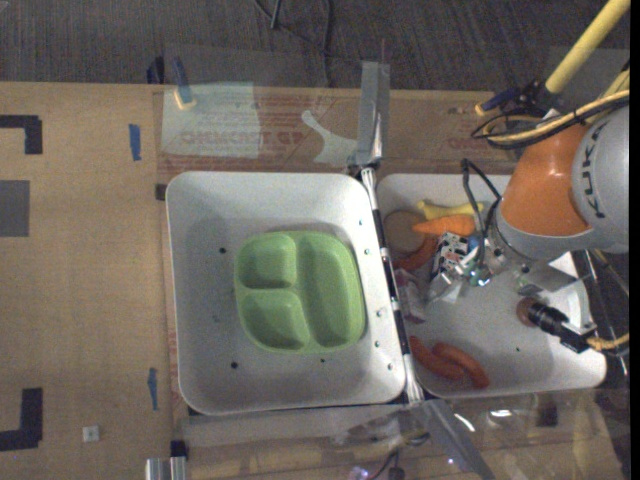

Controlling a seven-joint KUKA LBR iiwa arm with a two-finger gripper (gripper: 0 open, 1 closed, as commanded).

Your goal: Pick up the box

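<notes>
The brown cardboard-covered worktop (80,298) carries two shallow white bins. The left white bin (200,368), centre frame, holds a green three-compartment plastic tray (300,290). The right white bin (520,363) groups the small items, placing them within the grey-and-orange arm (560,193)'s reach. The pincer (462,266) hangs over that clutter; its opening and contents cannot be determined. The box cannot be identified among the items.
</notes>
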